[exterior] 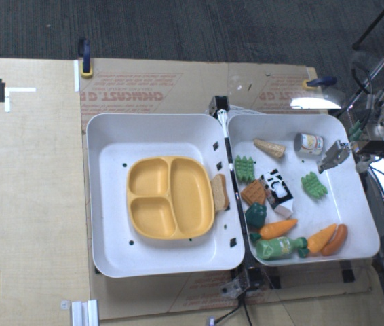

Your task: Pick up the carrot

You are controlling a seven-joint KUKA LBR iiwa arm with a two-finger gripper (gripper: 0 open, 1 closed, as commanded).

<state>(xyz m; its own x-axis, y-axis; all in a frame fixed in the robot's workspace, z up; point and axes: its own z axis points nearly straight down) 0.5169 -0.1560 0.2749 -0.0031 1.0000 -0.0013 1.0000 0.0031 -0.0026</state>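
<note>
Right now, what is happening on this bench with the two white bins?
A robot arm reaches in from the right, and its gripper hangs over the upper right part of the right bin, near a small can. It holds nothing. The carrot it should pick up lies untouched near the front of that bin, among other toy foods. The left bin holds a yellow divided plate.

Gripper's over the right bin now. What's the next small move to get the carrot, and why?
Probably shift the gripper toward the bin's near side, until it is above the carrot. The gripper sits near the right bin's far right corner, beside the can, while the carrot lies lower in the view, near the green bottle. Descend only once lined up.
</note>
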